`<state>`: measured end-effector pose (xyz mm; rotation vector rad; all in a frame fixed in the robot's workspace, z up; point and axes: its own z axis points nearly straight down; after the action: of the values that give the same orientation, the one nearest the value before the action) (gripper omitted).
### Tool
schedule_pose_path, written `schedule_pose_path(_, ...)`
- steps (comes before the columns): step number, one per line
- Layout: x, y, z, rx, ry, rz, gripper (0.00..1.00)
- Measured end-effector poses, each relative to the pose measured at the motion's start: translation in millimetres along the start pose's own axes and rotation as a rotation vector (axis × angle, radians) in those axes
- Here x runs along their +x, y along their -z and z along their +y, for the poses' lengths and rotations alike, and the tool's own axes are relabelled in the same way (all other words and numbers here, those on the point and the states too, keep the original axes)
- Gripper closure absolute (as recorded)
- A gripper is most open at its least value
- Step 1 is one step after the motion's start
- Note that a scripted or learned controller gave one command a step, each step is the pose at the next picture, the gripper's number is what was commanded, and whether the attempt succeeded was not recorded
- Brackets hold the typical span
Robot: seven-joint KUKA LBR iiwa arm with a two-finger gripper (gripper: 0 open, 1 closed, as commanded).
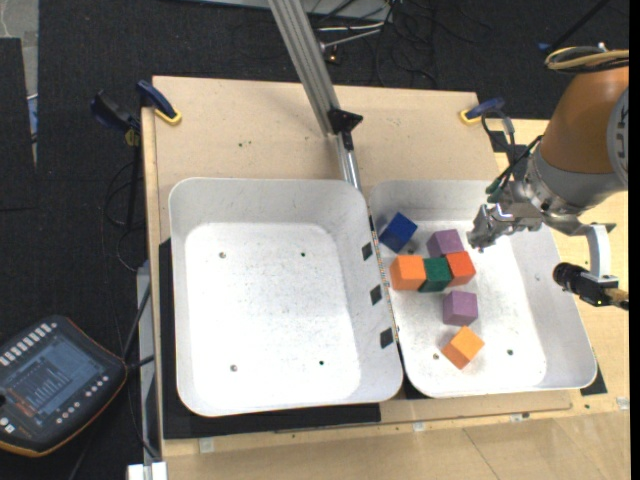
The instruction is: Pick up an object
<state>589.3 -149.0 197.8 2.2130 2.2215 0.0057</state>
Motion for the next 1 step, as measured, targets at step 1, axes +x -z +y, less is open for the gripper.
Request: schedule_pose_path(1,0.1,29.2,1.6,0.001,-0.001,0.0,1.0)
